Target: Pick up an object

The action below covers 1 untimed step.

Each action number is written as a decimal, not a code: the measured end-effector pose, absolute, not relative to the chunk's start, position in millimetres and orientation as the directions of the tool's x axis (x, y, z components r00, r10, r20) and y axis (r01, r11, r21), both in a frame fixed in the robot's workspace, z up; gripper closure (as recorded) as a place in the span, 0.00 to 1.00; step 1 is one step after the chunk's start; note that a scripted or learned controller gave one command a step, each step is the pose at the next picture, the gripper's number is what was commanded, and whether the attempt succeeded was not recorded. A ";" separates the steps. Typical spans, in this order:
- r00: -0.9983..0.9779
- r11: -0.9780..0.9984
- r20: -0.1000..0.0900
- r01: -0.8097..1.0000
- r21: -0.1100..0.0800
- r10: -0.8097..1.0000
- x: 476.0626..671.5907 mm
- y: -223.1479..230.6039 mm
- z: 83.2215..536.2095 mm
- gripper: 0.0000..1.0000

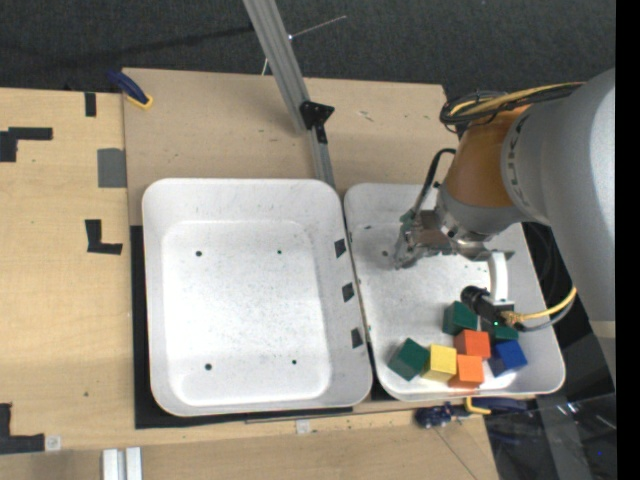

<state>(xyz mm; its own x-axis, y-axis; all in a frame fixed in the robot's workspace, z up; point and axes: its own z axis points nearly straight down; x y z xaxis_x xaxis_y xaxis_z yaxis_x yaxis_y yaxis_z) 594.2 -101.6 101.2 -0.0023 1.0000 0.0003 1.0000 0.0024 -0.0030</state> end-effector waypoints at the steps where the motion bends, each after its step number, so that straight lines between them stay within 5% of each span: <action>1: -0.002 0.002 0.000 1.000 0.005 1.000 595.1 -96.7 163.5 1.00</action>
<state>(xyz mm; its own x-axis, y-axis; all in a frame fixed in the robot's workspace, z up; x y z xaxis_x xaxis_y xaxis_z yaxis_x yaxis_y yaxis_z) 595.1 -96.7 163.5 -0.0018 1.0000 -0.0002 1.0000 0.0018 0.0048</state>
